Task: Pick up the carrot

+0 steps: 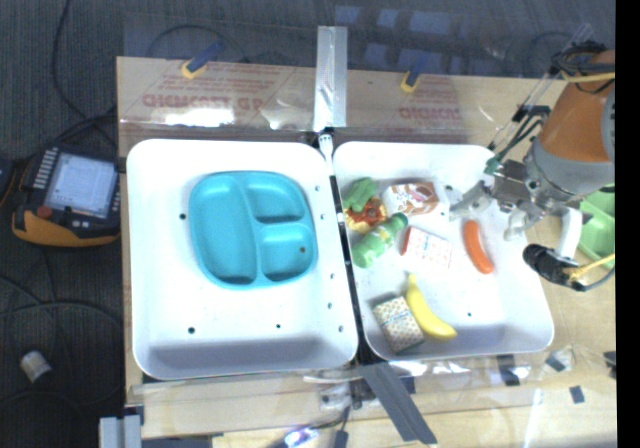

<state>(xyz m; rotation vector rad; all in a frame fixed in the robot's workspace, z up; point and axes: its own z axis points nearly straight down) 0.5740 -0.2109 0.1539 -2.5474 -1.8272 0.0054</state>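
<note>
The carrot (479, 246) is a small orange piece lying on the floor of the right bin (520, 321), close to its right wall. My gripper (488, 216) hangs just above the carrot's upper end, reaching in from the right under the grey wrist and orange band. Its two fingers are spread open, one towards the left (463, 203) and one towards the right (515, 226). Nothing is held between them, and the carrot rests on the bin floor.
Left of the carrot in the right bin lie a white carton (428, 246), a banana (428, 311), a snack box (397, 321), a green pepper (368, 248) and a packet (410, 198). The left bin (160, 326) holds a blue divided plate (255, 226). A green object (600, 221) sits outside the right wall.
</note>
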